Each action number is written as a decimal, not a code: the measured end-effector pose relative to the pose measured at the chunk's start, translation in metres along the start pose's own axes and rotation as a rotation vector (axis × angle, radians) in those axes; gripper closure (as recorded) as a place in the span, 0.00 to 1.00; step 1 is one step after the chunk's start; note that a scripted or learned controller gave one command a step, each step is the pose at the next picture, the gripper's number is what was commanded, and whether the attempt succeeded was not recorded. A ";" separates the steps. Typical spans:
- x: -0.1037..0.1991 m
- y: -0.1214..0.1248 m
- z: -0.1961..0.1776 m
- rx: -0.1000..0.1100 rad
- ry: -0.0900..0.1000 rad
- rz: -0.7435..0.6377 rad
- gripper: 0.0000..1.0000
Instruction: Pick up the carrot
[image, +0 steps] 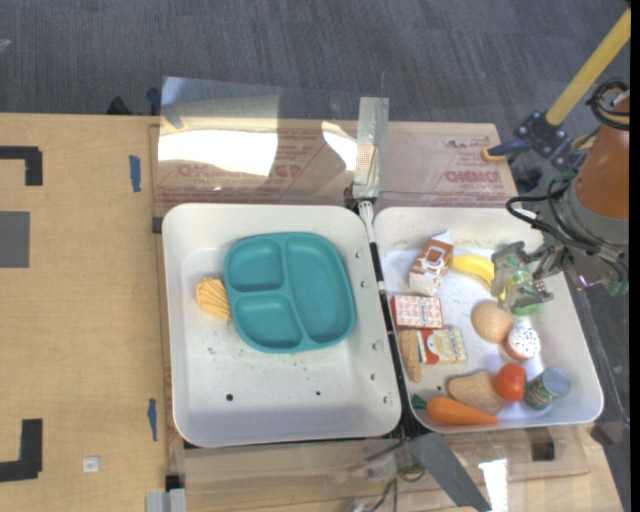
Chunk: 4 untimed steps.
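- Carrot (461, 411) lies at the lower edge of the right bin (590, 385), beside a tomato (510, 381).
- Gripper (522, 284) hangs at centre right of the frame, over the bin, near a banana (472, 268); its opening cannot be told.
- Teal plate (290, 290) sits in the left bin (190, 390).

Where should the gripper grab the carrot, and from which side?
Probably the carrot's thick middle, coming straight down, fingers closing across its width. It lies flat and nearly level along the right bin's near wall, with a bread piece close behind, so room for the fingers looks tight.
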<state>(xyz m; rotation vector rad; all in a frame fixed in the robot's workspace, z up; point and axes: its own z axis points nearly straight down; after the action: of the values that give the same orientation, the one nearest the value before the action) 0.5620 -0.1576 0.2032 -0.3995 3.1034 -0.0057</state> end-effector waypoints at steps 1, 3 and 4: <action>-0.024 -0.029 -0.086 0.003 -0.004 -0.043 1.00; 0.067 -0.049 -0.017 -0.014 0.009 -0.746 1.00; 0.078 -0.045 -0.095 -0.003 0.001 -1.064 1.00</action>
<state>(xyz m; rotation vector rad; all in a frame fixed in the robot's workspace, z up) 0.4966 -0.2211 0.2972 -1.9219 2.4756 -0.0106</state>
